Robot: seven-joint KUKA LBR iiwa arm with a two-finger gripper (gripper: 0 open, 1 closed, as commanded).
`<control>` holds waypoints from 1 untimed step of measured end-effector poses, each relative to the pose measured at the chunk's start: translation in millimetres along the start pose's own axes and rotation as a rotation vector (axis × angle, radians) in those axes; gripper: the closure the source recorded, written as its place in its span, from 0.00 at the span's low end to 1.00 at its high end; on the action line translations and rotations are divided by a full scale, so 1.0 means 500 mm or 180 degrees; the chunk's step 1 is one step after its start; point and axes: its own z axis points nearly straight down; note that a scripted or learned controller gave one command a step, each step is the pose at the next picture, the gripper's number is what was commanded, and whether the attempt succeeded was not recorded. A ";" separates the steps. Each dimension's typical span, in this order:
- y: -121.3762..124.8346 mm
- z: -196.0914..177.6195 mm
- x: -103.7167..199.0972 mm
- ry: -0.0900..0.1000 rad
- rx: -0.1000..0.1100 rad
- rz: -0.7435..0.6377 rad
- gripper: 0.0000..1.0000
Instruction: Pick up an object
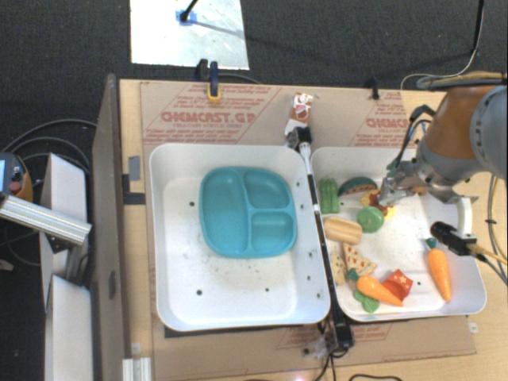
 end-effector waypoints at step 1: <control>-0.031 -0.060 -0.029 0.0000 0.0011 0.0014 1.00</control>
